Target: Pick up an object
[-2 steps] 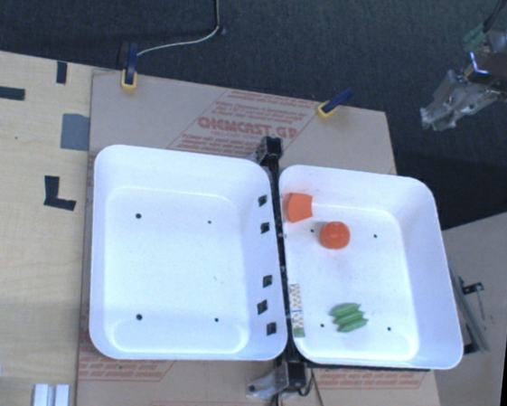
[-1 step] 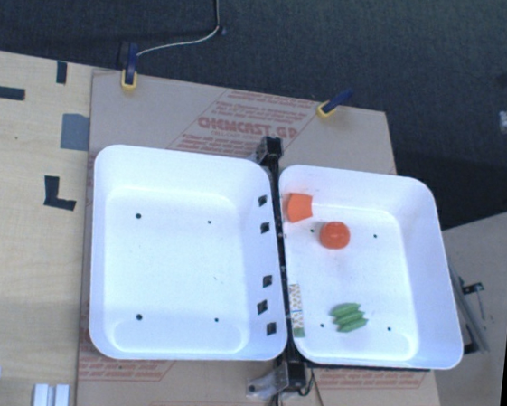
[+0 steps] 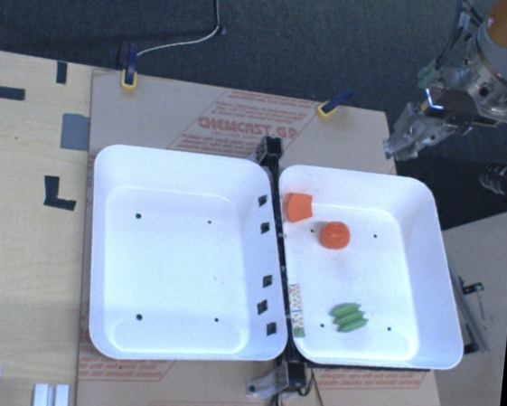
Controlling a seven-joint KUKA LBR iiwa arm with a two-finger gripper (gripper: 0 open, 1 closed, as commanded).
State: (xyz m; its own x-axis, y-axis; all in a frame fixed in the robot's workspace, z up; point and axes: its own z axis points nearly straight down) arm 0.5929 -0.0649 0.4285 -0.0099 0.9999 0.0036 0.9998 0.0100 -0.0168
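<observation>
Gripper (image 3: 410,134) well apart from, seemingly above, orange block (image 3: 299,206)

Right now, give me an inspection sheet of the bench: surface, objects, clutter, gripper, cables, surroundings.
Surface: cardboard sheet on a wooden bench, bearing the left bin and right bin side by side.
Job's things: all in the right bin: orange block against its left wall, red round piece beside it, green pod-like piece towards the near side.
Clutter: black tape marks on the bench, left of the bins.
Gripper: gripper is raised beyond the right bin's far right corner, holding nothing.
Cables: white cable runs to a clamp at the cardboard's far edge.
Surroundings: dark floor beyond the bench.
</observation>
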